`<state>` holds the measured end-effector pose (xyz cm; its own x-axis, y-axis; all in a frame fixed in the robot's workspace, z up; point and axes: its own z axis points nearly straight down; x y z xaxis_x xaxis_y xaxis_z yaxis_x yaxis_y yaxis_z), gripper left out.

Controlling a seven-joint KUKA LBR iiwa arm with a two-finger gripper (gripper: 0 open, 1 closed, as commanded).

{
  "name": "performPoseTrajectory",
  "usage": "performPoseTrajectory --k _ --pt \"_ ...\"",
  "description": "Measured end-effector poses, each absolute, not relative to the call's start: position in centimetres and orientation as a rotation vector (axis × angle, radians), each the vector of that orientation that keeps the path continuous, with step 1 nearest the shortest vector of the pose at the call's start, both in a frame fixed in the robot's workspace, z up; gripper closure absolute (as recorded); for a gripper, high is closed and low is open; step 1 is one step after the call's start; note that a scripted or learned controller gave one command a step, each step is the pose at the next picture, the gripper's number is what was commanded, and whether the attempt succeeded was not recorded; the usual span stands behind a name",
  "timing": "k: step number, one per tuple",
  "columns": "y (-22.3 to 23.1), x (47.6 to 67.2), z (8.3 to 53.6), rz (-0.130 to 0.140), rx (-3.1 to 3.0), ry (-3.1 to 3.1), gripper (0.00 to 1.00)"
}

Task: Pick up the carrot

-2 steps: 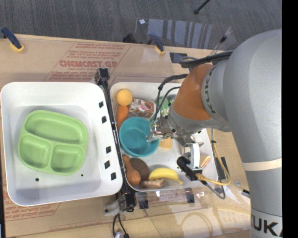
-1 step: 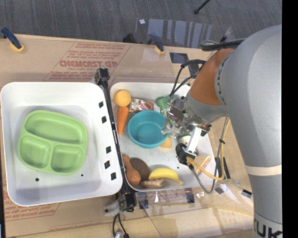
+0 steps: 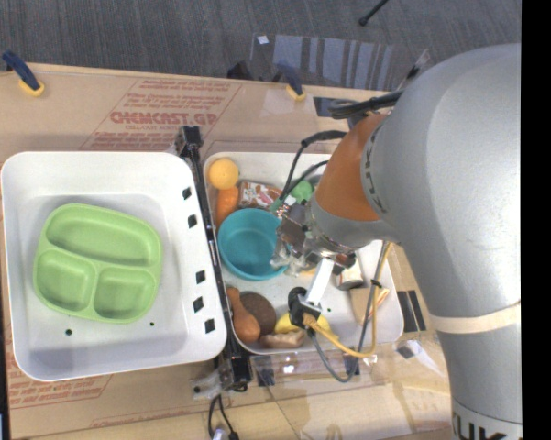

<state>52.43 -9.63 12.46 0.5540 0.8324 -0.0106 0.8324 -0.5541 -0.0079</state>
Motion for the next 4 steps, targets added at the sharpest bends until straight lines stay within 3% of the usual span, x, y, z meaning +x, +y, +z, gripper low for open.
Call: performPoseTrajectory --k 1,2,3,4 --pt "-0.4 53.1 19.5 0.029 -2.799 -1.520 1.00" --pt "-11.9 56.1 37.0 0.002 -2.657 -1.692 1.00" --pt "-18.8 57.1 31.6 0.023 -2.784 -1.429 1.00" --pt "-19.8 54.7 27.4 0.020 -2.924 -1.116 1.00"
